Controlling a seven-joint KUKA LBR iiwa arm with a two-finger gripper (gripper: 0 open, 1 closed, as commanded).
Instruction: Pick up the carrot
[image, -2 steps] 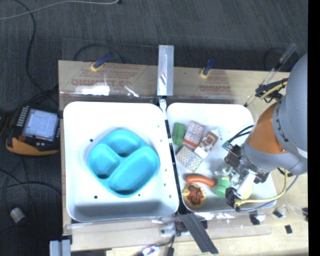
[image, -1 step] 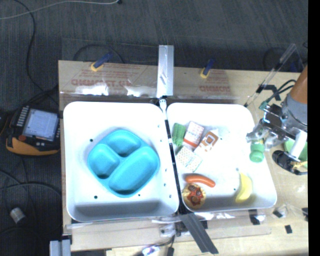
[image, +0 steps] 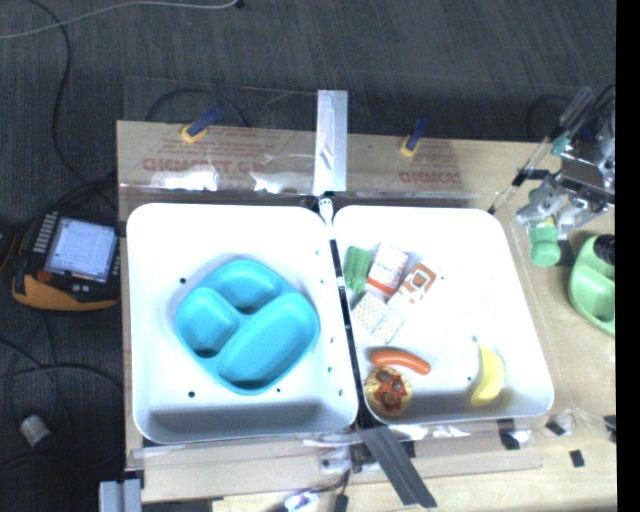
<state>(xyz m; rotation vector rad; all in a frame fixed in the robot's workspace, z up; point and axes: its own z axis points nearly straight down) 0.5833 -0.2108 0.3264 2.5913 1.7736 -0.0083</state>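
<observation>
My gripper (image: 578, 160) sits at the view's far right edge, outside the bins and partly cut off, and I cannot tell its state. The carrot (image: 400, 360) lies in the right bin (image: 520, 300) near its front wall, just above a round reddish item (image: 388, 390), with a banana (image: 488, 376) and small packets (image: 392, 280) nearby. The left bin (image: 150, 300) holds a blue divided tray (image: 247, 323).

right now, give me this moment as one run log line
stage: pre-grasp | hand: top right, outside bins | carrot: right bin, near front, beside banana | left bin: blue tray
</observation>
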